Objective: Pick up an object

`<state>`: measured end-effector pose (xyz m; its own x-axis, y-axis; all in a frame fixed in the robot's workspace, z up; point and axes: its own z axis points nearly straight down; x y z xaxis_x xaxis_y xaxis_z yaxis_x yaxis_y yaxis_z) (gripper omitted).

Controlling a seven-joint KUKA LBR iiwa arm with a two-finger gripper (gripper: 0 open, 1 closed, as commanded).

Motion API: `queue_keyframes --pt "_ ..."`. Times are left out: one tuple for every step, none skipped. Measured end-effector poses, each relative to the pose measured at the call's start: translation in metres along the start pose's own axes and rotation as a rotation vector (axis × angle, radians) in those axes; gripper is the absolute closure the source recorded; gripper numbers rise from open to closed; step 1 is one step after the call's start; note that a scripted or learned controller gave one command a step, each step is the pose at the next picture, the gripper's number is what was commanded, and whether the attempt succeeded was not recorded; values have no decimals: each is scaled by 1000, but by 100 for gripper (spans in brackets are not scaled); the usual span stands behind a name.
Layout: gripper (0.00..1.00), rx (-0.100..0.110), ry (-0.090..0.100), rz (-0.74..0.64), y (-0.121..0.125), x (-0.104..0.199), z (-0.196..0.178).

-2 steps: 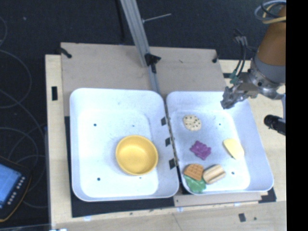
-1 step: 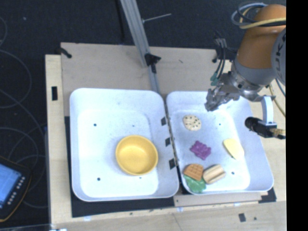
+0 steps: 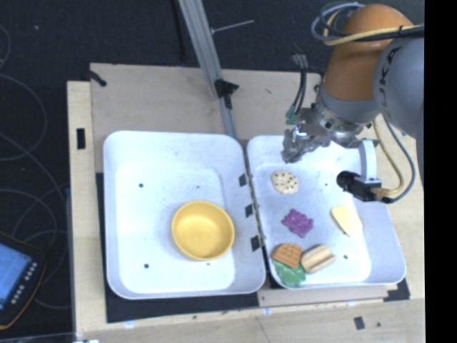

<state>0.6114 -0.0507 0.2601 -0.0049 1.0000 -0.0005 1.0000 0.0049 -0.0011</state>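
up near the far edge of the right bin [image 3: 378, 263] hangs the gripper [image 3: 291, 153], its tips just above the bin floor; whether they are apart or together cannot be told, and nothing shows between them. just below it lies a speckled cookie [image 3: 285, 182]. toward the bin's middle sits a purple block [image 3: 297, 222], a yellow wedge [image 3: 346, 221] by the right edge. at the near edge a waffle [image 3: 287, 254], a bread roll [image 3: 318, 257] and a green leaf [image 3: 291, 275] cluster together. a yellow bowl [image 3: 203, 229] rests in the left bin [image 3: 128, 191].
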Motion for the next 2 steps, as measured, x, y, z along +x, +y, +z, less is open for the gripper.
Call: queue_keyframes --pt "100 0 1 -1 1 52 14" --pt "100 -3 2 -3 13 104 6"
